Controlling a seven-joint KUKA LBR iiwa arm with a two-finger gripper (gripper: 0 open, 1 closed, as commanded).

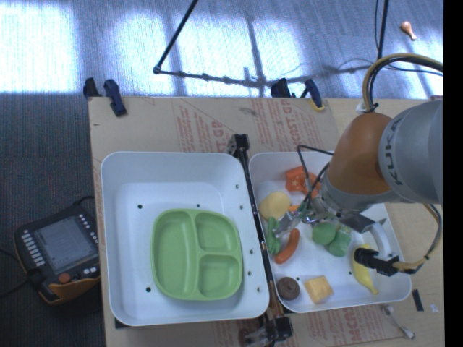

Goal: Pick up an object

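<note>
We lowered the gripper [295, 219] toward the sausage [288, 246] by the right bin's [396, 292] left wall; its fingers stood apart, gripping nothing.

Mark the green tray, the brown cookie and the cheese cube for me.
Tray [197, 253]: camera view, on the ridge where its three compartments meet.
Cookie [288, 288]: camera view, middle of its top face.
Cheese [318, 289]: camera view, middle of its top face.

Bench top [181, 125] is basically a sheet of printed cardboard. Two shallow white bins sit directly on it side by side: left bin [123, 186] and right bin [391, 291], touching along the middle. Blue clamps [114, 96] grip the far edge.
</note>
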